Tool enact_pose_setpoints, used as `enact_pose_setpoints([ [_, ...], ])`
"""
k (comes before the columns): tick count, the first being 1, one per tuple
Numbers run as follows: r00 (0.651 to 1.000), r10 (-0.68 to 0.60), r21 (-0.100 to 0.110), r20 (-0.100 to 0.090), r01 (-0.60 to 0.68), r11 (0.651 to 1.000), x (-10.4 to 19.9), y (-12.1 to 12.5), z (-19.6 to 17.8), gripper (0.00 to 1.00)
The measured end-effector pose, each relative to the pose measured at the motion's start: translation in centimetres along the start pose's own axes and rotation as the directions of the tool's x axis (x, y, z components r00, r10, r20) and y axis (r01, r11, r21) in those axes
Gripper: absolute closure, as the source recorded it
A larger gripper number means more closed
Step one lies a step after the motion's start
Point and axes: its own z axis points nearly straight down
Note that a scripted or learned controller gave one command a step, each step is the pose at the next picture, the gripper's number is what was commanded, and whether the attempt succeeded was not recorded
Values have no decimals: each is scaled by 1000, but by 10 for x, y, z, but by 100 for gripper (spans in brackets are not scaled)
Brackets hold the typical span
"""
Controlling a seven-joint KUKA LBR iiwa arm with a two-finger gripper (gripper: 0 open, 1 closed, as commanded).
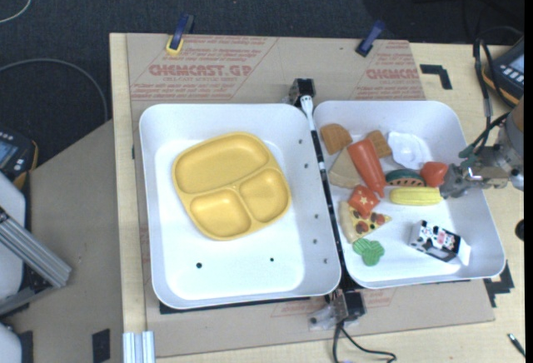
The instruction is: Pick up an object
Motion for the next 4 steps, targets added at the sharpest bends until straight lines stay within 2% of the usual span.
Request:
enact_pose_setpoints([
  [1,1000,1,5,-1,-1,1000,0,1,-6,100],
  [3,1000,-4,4,-3,4,1000,94,17,-18,100],
  [4,1000,-6,6,-5,6,1000,151,27,-15,100],
])
